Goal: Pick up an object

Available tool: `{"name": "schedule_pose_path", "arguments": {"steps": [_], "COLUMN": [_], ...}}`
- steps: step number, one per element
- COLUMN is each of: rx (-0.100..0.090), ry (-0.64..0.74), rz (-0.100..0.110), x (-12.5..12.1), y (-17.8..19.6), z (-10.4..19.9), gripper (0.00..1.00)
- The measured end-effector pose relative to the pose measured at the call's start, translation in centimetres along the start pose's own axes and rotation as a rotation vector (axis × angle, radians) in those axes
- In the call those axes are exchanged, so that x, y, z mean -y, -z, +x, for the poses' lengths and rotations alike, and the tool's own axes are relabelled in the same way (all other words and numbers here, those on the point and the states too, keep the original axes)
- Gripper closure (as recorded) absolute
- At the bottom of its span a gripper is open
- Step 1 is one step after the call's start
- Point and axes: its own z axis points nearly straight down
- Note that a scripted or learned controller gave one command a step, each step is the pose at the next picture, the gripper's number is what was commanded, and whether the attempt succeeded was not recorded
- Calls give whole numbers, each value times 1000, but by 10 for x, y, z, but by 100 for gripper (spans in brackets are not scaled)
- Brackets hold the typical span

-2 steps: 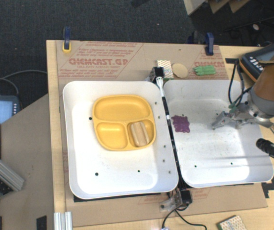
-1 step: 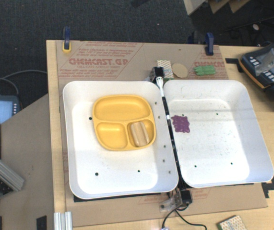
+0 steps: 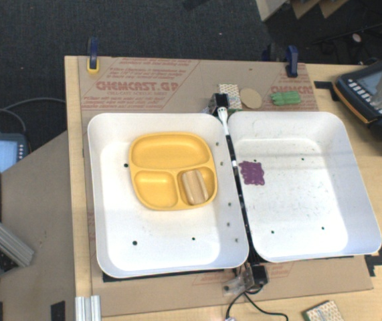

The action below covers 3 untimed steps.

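A yellow divided plate [image 3: 170, 170] is seen in the left bin [image 3: 110, 239], with a tan block [image 3: 193, 186] lying in its lower right compartment. A purple object [image 3: 251, 172] rests in the right bin [image 3: 338, 239], near its left wall. The claw's state cannot be told.

- a yellow plastic three-compartment plate [image 3: 170, 170] lies flat in the left bin, toward its far edge.
- a tan wooden block [image 3: 193, 186] rests in its near right compartment.
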Motion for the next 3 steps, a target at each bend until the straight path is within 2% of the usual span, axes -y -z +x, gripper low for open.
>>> {"name": "schedule_pose_path", "arguments": {"steps": [1, 2, 3], "rx": [-6, -2, -8], "ry": [-5, -5, 2], "rz": [14, 2, 15], "x": [45, 110, 21], "y": [-50, 6, -95], "z": [-8, -8, -4], "gripper": [100, 100, 100]}}
